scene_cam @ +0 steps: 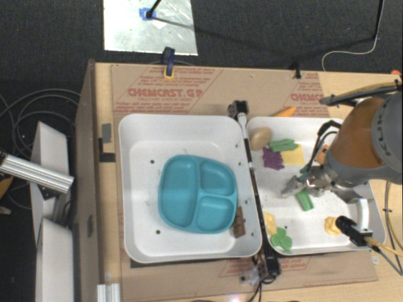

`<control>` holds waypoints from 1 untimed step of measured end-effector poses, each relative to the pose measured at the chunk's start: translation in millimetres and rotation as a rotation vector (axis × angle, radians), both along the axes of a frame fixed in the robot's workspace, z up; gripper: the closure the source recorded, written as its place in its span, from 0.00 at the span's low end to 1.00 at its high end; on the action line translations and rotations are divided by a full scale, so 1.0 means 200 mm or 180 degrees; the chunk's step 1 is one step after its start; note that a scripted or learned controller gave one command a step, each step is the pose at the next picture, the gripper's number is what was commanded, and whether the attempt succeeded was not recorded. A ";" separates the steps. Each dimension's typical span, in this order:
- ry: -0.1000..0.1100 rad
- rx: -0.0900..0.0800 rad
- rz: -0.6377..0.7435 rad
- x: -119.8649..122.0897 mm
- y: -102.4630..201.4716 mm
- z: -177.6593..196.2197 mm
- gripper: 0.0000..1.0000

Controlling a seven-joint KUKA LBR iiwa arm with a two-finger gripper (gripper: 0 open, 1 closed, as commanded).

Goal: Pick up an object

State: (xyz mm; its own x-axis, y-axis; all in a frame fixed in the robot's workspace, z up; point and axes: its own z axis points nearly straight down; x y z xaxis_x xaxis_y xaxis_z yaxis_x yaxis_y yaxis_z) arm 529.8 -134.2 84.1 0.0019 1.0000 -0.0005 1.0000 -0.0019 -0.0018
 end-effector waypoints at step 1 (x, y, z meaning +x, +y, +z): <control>-0.0015 0.0000 0.0013 0.01 0.01 0.05 1.00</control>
State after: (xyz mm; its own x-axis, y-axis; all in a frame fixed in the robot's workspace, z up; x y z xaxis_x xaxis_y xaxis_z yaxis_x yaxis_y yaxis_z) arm 532.0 -132.1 94.9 -0.0021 1.0000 -0.0004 1.0000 0.0021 0.0031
